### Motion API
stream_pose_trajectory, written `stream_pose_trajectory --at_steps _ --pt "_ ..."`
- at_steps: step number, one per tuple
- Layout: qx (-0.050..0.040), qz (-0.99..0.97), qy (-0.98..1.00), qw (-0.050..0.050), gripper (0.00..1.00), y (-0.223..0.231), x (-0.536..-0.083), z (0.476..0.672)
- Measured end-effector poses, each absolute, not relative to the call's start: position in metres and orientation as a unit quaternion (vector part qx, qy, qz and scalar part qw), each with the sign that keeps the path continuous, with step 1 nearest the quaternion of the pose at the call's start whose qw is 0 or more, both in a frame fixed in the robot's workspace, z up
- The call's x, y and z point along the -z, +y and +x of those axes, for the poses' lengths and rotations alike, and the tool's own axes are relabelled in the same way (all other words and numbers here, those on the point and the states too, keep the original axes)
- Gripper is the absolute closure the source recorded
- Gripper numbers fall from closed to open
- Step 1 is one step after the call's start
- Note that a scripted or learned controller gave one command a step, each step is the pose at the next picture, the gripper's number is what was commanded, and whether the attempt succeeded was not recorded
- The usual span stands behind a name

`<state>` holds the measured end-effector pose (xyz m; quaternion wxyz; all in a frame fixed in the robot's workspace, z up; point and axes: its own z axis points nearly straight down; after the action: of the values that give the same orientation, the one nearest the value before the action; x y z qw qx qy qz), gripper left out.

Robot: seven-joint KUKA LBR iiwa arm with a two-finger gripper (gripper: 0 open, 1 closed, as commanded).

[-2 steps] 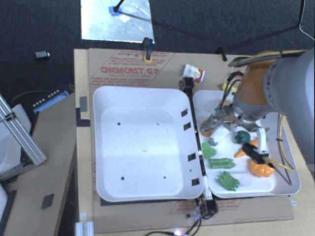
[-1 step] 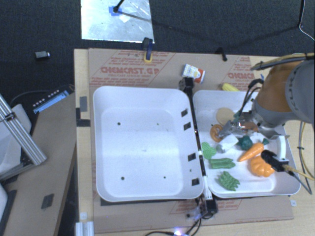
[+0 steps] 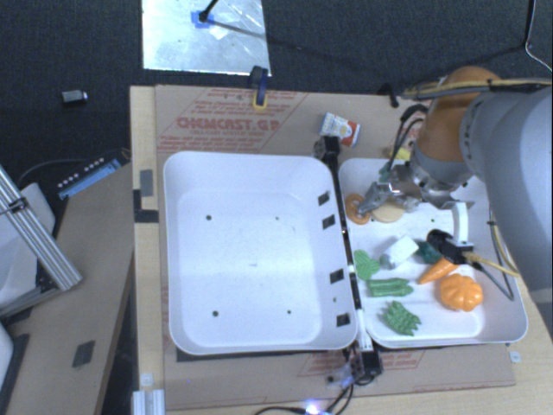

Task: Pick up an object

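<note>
From above, the gripper (image 3: 373,199) hangs low in the right bin (image 3: 505,322), its finger state impossible to tell, with the orange ring (image 3: 355,207) apparently just beside it at nine o'clock against the bin's left wall.

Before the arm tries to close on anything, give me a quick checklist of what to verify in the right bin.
1. Gripper is over the right bin: ok.
2. Fingers open or shut: cannot tell.
3. Anything held between them: cannot tell.
4. Targets in that bin: ok, orange pumpkin, carrot, green leafy piece.
5. Nearest object, the orange ring, lies close to the bin wall: not ok, a tight spot.
</note>
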<state>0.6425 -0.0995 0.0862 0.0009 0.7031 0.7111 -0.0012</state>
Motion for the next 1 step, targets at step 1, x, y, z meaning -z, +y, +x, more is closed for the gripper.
stream_pose_trajectory --at_steps 1 --pt "-0.0014 0.707 0.707 0.002 0.00 -0.1191 -0.0863 0.6103"
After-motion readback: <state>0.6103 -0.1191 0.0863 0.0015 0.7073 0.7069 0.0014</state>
